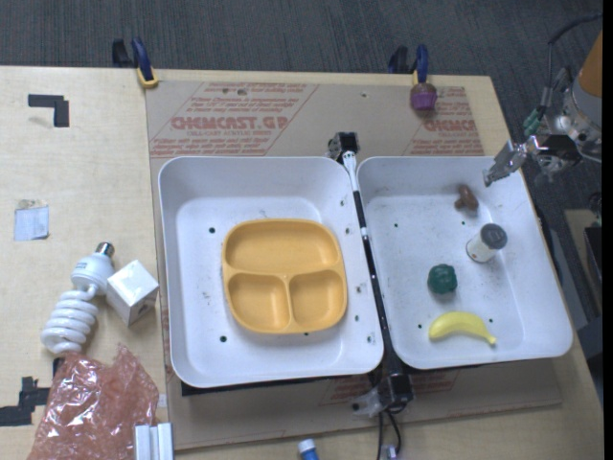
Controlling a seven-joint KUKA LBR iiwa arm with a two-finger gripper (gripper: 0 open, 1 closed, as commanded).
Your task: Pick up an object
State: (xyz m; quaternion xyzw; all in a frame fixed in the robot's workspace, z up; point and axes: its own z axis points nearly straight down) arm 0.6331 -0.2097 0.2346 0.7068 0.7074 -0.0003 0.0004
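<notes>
Yellow banana (462, 328), green ball (442, 278), orange-yellow tray (284, 275), 2 white bins (192, 218).

Pale wood worktop (77, 190), brown board (239, 113) bearing two white bins (182, 257), spiral bulb (75, 310), white cube (132, 290), crumpled pink wrap (91, 405) at left.

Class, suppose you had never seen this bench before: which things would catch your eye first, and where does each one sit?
The yellow divided tray in the left bin draws the eye first. Next comes the yellow banana near the front of the right bin, with a dark green ball just behind it. Left of the bins, a white spiral light bulb lies on the bench.
</notes>
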